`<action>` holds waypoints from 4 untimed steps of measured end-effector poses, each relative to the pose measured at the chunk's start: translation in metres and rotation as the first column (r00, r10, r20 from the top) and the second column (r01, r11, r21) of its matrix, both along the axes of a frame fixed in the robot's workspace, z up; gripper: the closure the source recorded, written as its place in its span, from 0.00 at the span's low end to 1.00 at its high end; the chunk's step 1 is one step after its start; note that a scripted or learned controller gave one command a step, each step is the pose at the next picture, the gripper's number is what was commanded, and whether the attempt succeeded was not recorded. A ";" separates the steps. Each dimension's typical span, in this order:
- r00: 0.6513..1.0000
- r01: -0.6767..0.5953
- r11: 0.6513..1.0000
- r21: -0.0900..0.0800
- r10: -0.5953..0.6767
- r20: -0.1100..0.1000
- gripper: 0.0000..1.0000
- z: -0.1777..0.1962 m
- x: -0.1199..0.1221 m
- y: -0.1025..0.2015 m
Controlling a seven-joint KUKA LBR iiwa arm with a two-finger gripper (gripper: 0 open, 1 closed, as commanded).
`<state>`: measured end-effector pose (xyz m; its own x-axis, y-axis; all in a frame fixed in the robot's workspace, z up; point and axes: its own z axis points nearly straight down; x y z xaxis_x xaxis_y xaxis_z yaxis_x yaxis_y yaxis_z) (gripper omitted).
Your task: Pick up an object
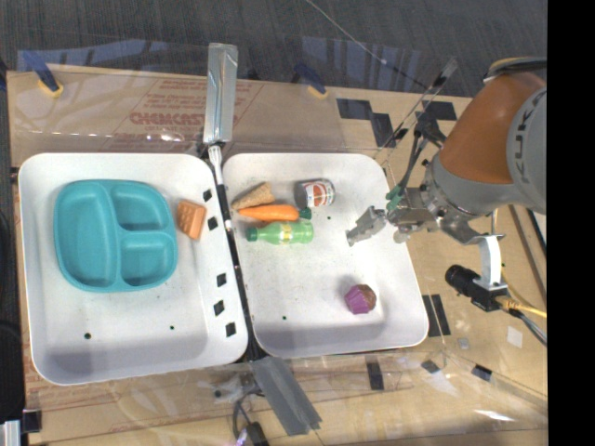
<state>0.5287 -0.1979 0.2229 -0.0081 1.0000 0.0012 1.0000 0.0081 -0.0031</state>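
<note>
The camera view is showing you the fingers (364,228) hanging over the right side of the right bin (279,328), and nothing is sitting between them; whether they are apart or together you cannot tell, since they are reading as one grey blur. They are pointing left, toward the middle of the bin. Behind them the arm (488,151), grey with its orange band, is reaching in from the right across the bin's rim.

Nearest to the fingers, you are seeing a small purple object (361,298) lying on the bin floor below them in the view, apart from them. To their left, well clear, a cluster is lying near the bin's upper left: a small can (315,193) with a red label, a carrot (269,214) just beside it, a green bottle (280,234) lying on its side directly below the carrot, and a tan wedge (252,194) just above the carrot.

Further out, in the left bin (112,342), a teal divided tray (115,234) is taking up the upper left part, and a small orange block (191,219) is sitting just beside the tray's right edge. Both bins are resting side by side on the counter (112,110).
</note>
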 end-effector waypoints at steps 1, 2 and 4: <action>1.000 0.000 1.000 -0.001 0.000 -0.001 0.00 -0.026 -0.029 -0.012; 1.000 -0.001 1.000 0.002 0.001 -0.005 0.00 -0.108 -0.053 -0.011; 1.000 0.000 1.000 -0.002 0.000 0.003 0.00 -0.130 -0.033 -0.013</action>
